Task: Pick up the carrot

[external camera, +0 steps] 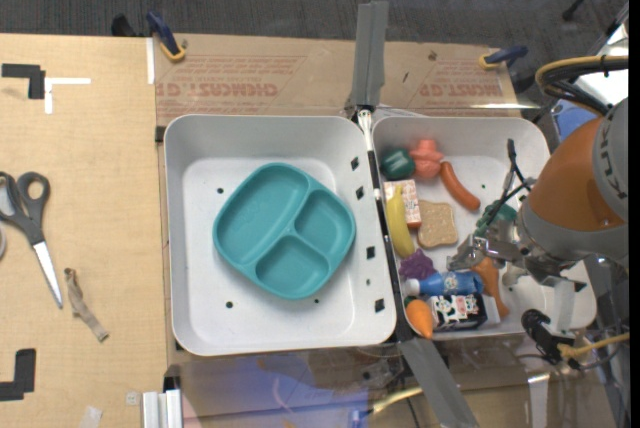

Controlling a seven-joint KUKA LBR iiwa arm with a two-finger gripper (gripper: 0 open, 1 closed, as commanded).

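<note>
Carrot point(420, 317) lies in the right bin point(530, 138), down at about seven o'clock of that bin, its orange body hard against the front-left corner and touching the left end of a small black-and-white milk carton point(464, 309). Just above the carton lies a blue-capped bottle point(447, 283) on its side, and a purple toy point(417, 267) sits beside the bottle at its ten o'clock. Along the bin's left wall a yellow banana point(399, 220) runs lengthwise, with a slice of toast point(437, 224) at its three o'clock. Toward twelve o'clock of the bin rest a dark green pepper-like toy point(397, 163), a pink piece point(427, 156) and a red-orange sausage point(460, 185) lying on a slant.

Gripper point(484, 250) hangs over the right bin at about four o'clock, close to the bottle and well apart from the carrot; whether its fingers are released or clenched I cannot tell, as the metal parts blur together there. An orange piece point(489, 282) shows right beneath it, its kind unclear. The arm's orange band point(580, 178) covers the bin's right side.

Left bin point(190, 316) holds a teal divided plate point(286, 230), tilted diagonally near its centre. On the cardboard bench at nine o'clock lie grey-handled scissors point(33, 226).
</note>
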